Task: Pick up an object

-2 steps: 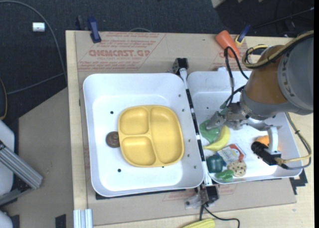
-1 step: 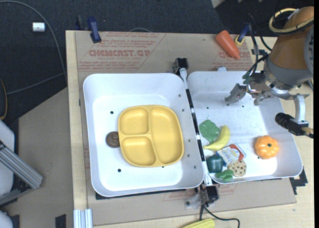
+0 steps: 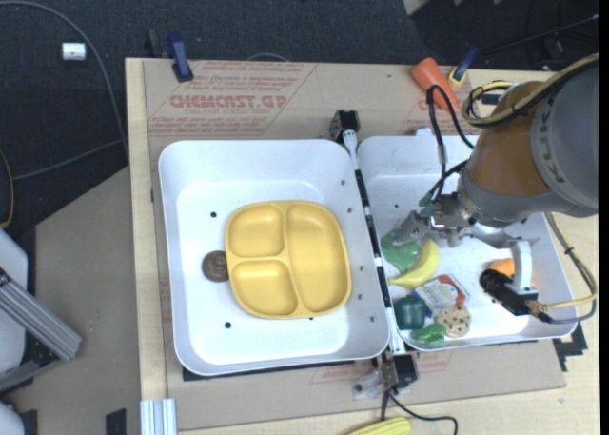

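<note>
Toys lie heaped at the near left of the right-hand shallow white bin (image 3: 400, 159): a yellow plastic banana (image 3: 422, 266), a green leafy piece (image 3: 403, 255), a teal block (image 3: 411, 310). Grey arm with orange band (image 3: 519, 159) reaches down over the heap; whether its fingers (image 3: 428, 224) are open or grip anything cannot be told

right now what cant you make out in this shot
- Gripper: fingers open or shut, too small and cluttered in the camera view.
- Brown thing in the left bin: partly hidden under the yellow plate.
- Right bin: far side covered by the arm.
- Green thing: partly hidden by the banana.
</note>
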You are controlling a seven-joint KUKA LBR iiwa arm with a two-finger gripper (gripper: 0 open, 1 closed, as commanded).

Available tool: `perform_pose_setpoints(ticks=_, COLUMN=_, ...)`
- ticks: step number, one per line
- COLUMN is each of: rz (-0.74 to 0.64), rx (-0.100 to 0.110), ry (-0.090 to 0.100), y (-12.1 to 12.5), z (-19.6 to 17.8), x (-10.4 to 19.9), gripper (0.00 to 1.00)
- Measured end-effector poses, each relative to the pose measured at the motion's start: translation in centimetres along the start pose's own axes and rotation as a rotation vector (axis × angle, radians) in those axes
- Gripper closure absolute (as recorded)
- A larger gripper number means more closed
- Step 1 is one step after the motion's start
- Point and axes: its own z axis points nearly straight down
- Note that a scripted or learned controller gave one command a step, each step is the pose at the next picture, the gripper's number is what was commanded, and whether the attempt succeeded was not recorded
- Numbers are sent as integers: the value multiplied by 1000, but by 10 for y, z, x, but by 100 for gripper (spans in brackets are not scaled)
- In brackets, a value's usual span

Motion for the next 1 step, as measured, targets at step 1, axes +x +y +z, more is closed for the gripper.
perform_pose_setpoints(ticks=1, rz=1, rx=-2, ry=-2, y=55, z=15, x=-78, gripper=0)
